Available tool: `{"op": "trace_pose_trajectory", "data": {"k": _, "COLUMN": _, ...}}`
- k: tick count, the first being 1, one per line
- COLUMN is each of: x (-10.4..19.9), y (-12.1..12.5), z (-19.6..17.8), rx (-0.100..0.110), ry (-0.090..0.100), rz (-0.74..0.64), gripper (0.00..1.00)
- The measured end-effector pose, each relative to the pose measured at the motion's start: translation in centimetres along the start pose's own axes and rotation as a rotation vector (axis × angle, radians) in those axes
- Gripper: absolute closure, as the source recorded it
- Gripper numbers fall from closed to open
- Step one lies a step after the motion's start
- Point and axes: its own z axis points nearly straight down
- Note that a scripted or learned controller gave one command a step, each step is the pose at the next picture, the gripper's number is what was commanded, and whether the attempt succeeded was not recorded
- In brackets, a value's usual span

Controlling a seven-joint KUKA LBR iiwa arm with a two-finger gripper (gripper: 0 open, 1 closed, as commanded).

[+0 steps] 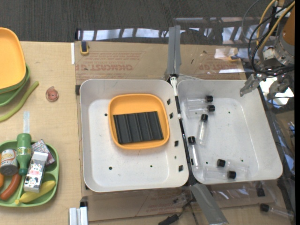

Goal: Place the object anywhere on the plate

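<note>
An orange plate (137,101) sits in the left bin (98,168). A dark grey ridged block (138,128) lies flat on the plate, covering most of its middle. My gripper (265,85) hangs over the back right corner of the right bin (262,168), far from the plate. Its fingers (248,86) are spread open with nothing between them.
Several clear vials with black caps (203,125) lie scattered in the right bin. Left of the bins, a green tray (49,191) holds toy food and a small bottle. An orange dish (9,60) stacked on a green one sits at the far left. Cables hang by the arm at the upper right.
</note>
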Motion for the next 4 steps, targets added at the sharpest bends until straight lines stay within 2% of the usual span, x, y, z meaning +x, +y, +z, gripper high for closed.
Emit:
{"op": "trace_pose_trajectory", "data": {"k": 2, "x": -1.0, "y": 0.2, "z": 4.4, "rx": -0.005, "ry": -0.003, "rz": -0.602, "gripper": 0.00}}
{"op": "trace_pose_trajectory", "data": {"k": 3, "x": -0.8, "y": 0.2, "z": 2.4, "rx": -0.003, "ry": -0.003, "rz": -0.879, "gripper": 0.00}}
{"op": "trace_pose_trajectory", "data": {"k": 4, "x": -0.7, "y": 0.1, "z": 3.6, "rx": -0.004, "ry": -0.002, "rz": -1.273, "gripper": 0.00}}
